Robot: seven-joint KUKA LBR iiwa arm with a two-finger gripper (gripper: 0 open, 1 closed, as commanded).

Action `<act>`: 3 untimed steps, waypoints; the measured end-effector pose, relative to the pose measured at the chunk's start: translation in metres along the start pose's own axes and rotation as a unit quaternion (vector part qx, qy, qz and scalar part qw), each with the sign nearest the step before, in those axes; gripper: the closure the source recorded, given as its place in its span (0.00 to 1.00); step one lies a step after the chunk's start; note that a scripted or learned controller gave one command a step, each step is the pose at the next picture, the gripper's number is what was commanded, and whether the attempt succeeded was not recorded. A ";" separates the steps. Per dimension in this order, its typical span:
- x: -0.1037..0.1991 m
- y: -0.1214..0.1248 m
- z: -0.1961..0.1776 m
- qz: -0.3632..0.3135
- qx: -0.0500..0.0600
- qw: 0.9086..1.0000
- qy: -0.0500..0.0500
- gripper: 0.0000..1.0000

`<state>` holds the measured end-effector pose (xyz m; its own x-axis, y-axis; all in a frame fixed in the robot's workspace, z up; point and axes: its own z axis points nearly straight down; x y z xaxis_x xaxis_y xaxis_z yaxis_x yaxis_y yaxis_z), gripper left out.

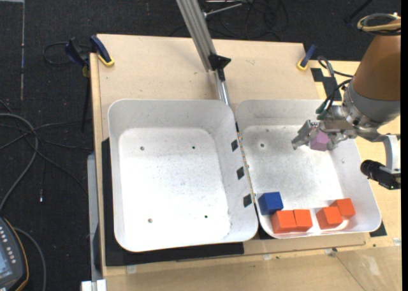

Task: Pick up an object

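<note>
Gripper [317,135] with pink block [319,141] between its fingers.

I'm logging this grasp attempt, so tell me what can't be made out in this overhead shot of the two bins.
- Pink object at the gripper, camera view: partly covered by the fingers; its shape, and whether it is gripped or lifted, cannot be told.
- Arm: cut off by the right edge.
- Right bin: its far right rim hidden under the arm.
- Orange blocks: too small to tell whether they touch.
</note>
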<state>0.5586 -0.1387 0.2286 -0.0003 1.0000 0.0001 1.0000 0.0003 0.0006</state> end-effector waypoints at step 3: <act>0.060 -0.069 0.033 0.003 0.000 1.000 -0.001 0.00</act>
<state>0.4892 -0.0790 0.1952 0.0053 1.0000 -0.0027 1.0000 -0.0053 0.0009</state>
